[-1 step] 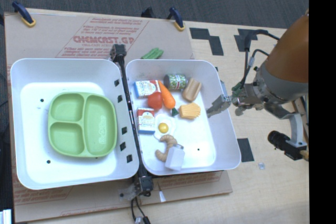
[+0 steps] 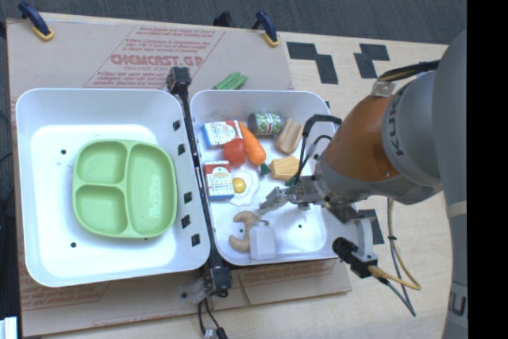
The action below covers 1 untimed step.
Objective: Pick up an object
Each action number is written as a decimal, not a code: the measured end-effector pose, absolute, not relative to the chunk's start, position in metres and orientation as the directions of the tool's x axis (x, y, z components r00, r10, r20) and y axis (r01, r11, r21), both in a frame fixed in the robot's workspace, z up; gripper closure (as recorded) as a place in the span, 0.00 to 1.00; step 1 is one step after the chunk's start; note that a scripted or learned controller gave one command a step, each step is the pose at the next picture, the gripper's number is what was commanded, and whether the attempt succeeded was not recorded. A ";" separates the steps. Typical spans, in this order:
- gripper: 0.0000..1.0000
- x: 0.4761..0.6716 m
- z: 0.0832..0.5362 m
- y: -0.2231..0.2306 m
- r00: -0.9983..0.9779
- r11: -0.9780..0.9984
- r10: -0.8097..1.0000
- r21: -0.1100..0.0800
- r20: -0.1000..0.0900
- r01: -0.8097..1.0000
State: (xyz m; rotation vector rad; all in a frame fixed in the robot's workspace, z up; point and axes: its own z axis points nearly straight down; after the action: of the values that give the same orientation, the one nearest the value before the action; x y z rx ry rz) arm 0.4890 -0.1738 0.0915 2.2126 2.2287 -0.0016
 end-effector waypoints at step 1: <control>1.00 0.490 0.102 -0.174 -0.012 0.012 1.000 -0.003 0.000 1.000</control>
State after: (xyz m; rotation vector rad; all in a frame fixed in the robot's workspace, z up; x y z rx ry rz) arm 0.4896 -0.1740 0.1017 2.2089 2.2363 -0.0032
